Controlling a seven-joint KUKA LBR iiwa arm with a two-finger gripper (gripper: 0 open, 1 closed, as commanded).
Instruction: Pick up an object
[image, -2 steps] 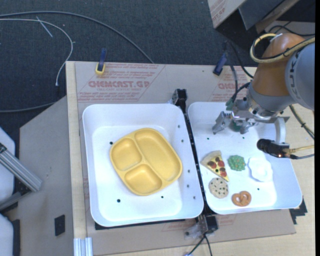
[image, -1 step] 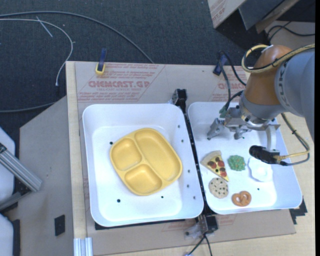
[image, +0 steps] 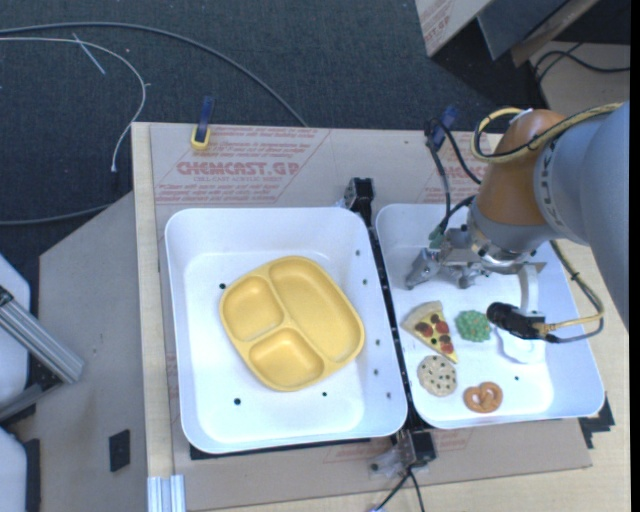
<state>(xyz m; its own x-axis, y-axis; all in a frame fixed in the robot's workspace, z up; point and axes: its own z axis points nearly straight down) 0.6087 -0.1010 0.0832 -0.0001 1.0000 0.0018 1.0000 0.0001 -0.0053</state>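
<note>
Two white bins: the left bin (image: 190, 300) carries one yellow divided plate (image: 290, 320). The right bin (image: 570, 385), lower right of frame, has four toy foods: pizza slice (image: 432, 328), broccoli (image: 474, 325), cookie (image: 437, 375), pretzel (image: 484, 397). Pincer (image: 445, 268) above them, state unclear.

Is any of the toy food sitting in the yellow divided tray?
No: the yellow tray lies alone in the left bin, while the pizza slice, cookie and pretzel lie in the right bin.
</note>
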